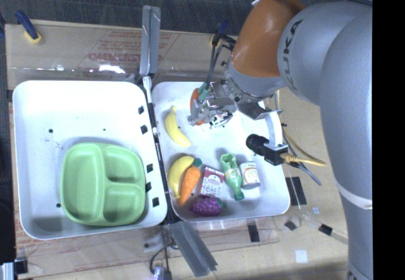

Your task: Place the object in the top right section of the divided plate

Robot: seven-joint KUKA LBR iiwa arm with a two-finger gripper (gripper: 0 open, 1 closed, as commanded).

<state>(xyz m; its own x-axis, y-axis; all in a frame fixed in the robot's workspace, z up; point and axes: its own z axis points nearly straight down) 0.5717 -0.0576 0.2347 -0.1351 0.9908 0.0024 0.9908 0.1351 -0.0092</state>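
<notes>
Your gripper (212, 111) hovers in the right bin (272, 199); I cannot tell whether it grasps anything. No object sits on the green divided plate (102, 184), far to its left. Confirm a firm grasp on something before carrying across

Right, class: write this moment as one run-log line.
gripper: over right bin, near banana | fingers: unclear | divided plate: left bin, bare
</notes>
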